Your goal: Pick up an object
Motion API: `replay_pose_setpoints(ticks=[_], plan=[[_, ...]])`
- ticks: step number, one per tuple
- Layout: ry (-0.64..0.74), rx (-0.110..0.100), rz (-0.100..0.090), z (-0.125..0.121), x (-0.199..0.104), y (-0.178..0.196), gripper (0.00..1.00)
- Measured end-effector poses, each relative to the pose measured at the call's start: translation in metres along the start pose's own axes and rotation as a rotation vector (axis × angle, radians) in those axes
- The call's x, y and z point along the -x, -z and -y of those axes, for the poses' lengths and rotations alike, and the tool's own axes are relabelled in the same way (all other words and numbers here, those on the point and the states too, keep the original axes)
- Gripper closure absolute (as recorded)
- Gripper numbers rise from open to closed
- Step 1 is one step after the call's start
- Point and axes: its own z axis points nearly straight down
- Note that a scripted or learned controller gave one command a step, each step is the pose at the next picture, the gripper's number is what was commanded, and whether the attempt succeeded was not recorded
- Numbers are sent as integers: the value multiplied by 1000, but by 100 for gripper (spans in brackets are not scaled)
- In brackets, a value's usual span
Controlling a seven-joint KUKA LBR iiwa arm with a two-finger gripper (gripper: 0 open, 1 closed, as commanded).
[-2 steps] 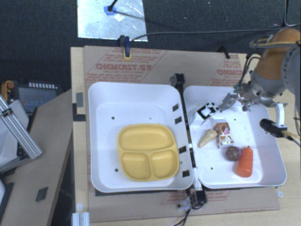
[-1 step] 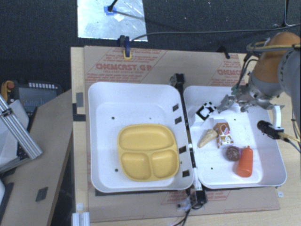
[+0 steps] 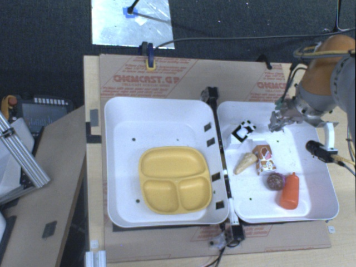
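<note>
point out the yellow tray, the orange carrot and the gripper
yellow tray [image 3: 175, 178]: camera view, on the divider between its compartments, left bin.
orange carrot [image 3: 289, 192]: camera view, middle of its body, right bin.
gripper [image 3: 276, 122]: camera view, at its tip, over the right bin's far edge.

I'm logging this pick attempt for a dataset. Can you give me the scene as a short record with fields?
left bin: holds a yellow divided tray
right bin: holds a toy ice cream cone, a small printed carton, a dark round toy, an orange toy carrot, and a black-and-white marker
end effector: over the right bin's far edge, apart from the toys
held object: none visible
finger state: cannot tell
</note>
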Motion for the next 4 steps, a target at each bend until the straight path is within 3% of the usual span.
replay_pose_setpoints(ticks=[2,3,4], plan=[[0,1,0,1,2,98,100],[0,-3,-1,-1,2,121,100],[5,-4,-3,-8,-56,130,100]])
